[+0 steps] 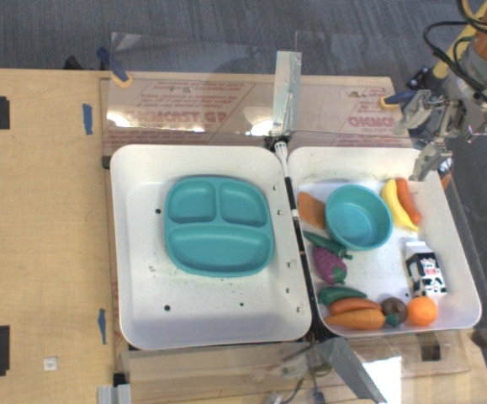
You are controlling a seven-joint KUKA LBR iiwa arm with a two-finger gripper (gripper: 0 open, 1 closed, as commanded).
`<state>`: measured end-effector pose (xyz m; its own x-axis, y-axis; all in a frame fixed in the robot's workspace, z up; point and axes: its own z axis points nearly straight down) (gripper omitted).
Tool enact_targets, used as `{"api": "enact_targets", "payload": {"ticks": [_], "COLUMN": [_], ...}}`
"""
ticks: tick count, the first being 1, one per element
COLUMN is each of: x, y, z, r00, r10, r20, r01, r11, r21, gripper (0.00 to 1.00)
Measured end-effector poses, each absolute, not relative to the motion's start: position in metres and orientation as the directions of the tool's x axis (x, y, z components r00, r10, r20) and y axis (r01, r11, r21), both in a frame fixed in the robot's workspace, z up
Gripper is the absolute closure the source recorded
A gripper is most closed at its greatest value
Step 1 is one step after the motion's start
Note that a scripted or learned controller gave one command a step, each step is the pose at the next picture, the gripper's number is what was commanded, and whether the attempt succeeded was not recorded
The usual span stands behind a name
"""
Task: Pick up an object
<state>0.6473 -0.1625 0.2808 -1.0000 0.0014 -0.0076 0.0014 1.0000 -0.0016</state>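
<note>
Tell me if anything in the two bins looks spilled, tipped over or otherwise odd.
Nothing stands out. The teal divided plate lies flat in the left bin. In the right bin the teal bowl sits upright among toy food, and the gripper is at the bin's far right corner.

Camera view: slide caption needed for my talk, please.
Gripper above right bin's far corner; toy food surrounds teal bowl.

Bench check, I see pale wood bench (pixel 37 225) | two white bins on it, touching side by side: left bin (pixel 134 310), right bin (pixel 462 284) | clear plastic sheet (pixel 193 108) behind them | blue tape bits (pixel 87 118) on the wood, left
</note>
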Motion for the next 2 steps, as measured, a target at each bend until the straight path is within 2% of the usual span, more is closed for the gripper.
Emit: {"api": "enact_targets", "payload": {"ticks": [1,2], "x": [0.658,0.651], "y": [-0.223,-0.212], "z": [0.094,0.087], "r00": [-0.990,-0.979], "r10": [0.142,0.204], "r20": [0.004,-0.005], "r01": [0.142,0.204], "r11": [0.990,0.979], "r21": [0.001,0.001], "gripper": [0.00,0.00]}}
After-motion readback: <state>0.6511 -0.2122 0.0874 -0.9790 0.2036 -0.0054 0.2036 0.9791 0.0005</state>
